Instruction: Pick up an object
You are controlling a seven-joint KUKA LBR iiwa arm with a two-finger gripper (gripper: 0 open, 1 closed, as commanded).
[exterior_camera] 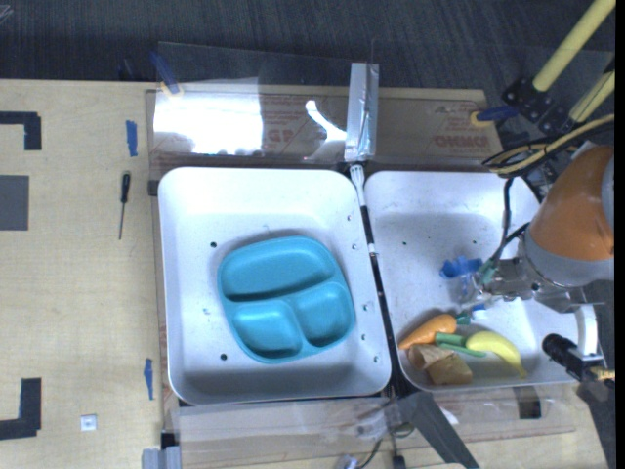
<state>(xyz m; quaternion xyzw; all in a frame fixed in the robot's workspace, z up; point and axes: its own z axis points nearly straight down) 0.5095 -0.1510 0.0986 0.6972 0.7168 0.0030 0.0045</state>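
Observation:
In the right bin (420,213), near its front edge, lie an orange carrot-like piece (427,330), a yellow banana (496,348), a green piece (452,341) between them and a brown chunk (444,366). A small blue object (457,267) lies just above them. My gripper (480,286) hangs low over the right side of this bin, beside the blue object and right above the toy food. I see nothing held between its parts.
The left bin (186,213) holds a blue sectioned plate (285,296). A clear upright panel (254,115) and a cardboard sheet stand behind both bins. Cables and a yellow pole (576,32) are at the upper right.

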